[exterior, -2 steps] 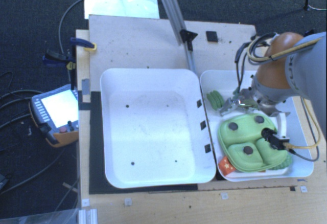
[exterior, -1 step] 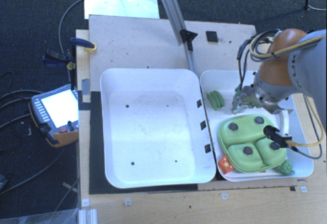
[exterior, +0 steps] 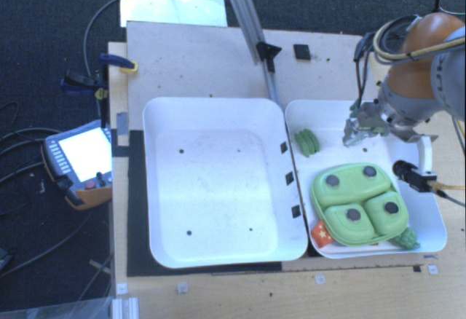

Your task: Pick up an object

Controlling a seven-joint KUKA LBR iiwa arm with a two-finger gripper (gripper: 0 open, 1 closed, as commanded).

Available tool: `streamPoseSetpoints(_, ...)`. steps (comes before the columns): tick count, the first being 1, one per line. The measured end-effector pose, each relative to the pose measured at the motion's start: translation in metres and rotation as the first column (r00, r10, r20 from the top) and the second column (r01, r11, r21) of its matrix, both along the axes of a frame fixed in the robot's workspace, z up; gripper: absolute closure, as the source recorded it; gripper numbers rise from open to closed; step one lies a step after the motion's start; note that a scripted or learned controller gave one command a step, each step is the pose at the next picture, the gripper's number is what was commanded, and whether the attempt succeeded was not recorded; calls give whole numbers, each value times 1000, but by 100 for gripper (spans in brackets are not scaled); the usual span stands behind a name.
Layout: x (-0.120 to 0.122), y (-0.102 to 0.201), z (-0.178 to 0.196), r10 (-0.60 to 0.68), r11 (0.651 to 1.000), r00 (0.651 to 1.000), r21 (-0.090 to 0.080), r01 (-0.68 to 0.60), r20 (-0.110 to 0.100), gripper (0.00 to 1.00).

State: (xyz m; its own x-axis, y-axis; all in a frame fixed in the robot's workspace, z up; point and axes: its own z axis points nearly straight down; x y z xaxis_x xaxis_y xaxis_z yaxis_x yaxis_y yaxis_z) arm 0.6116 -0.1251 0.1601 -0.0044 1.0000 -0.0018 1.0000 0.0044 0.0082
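Note:
The right bin (exterior: 331, 110) holds a large light-green moulded piece (exterior: 359, 203) with three domed lobes, each with a grey dot. A small ribbed green object (exterior: 306, 141) lies near that bin's left wall. An orange-red item (exterior: 320, 234) peeks out under the green piece's lower left, and a small dark-green lump (exterior: 408, 239) sits at the bin's lower right corner. My gripper (exterior: 354, 132) hangs over the upper right part of the right bin, above and right of the ribbed object, with nothing seen between its fingers.
The left bin (exterior: 156, 121) stands beside the right one. A slanted metal pole (exterior: 244, 4) crosses the bench top behind the bins. A handheld pendant (exterior: 80, 161) lies off the bench's left side. Cables trail around the arm at the right.

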Motion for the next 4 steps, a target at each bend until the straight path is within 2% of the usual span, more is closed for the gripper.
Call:
streamPoseSetpoints(1, 6, 6, 62, 2, 1000, 1000, 1, -2, 0, 100)
streamPoseSetpoints(2, 4, 11, 107, 2, 1000, 1000, 1, -2, -2, 100)
streamPoseSetpoints(4, -41, 114, 88, 4, 1000, 1000, 3, -4, -10, 100)
